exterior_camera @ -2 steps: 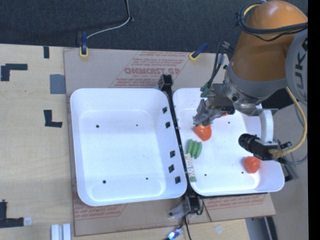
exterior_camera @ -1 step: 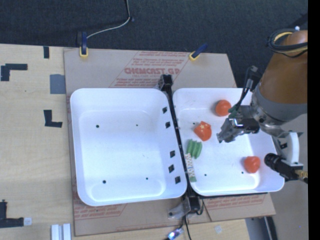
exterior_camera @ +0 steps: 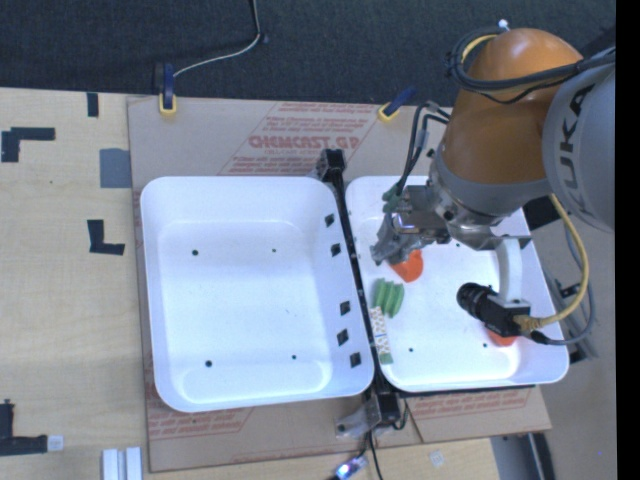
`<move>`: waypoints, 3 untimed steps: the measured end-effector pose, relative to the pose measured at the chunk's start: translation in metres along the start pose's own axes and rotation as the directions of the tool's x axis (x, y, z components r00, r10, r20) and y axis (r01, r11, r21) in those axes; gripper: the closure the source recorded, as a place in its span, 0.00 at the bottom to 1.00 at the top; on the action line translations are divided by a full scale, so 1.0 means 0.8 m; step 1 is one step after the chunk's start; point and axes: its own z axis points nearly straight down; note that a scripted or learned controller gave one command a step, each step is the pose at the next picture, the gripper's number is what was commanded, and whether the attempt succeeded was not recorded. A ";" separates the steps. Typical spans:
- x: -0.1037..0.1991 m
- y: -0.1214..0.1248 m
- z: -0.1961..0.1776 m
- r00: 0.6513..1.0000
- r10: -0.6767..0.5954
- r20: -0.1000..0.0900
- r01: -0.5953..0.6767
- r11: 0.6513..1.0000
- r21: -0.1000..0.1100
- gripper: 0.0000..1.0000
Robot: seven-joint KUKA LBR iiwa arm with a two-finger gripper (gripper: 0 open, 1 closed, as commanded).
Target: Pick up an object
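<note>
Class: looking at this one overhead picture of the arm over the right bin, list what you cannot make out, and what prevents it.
- Small orange object, camera view: the gripper covers its top, so shape and any grasp are unclear.
- Far back corner of the right white bin: hidden by the grey-and-orange arm.
- Patterned strip beside the green ridged piece: too small to identify.

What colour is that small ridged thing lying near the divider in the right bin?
Green. The ridged block shows best in the camera view, just below the gripper.
</note>
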 end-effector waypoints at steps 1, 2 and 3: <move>0.059 0.024 -0.041 1.000 0.003 0.000 -0.003 1.000 -0.003 1.00; 0.046 -0.030 0.002 1.000 0.010 0.003 -0.010 1.000 0.007 1.00; 0.080 -0.014 -0.162 1.000 0.004 -0.001 -0.004 1.000 -0.013 1.00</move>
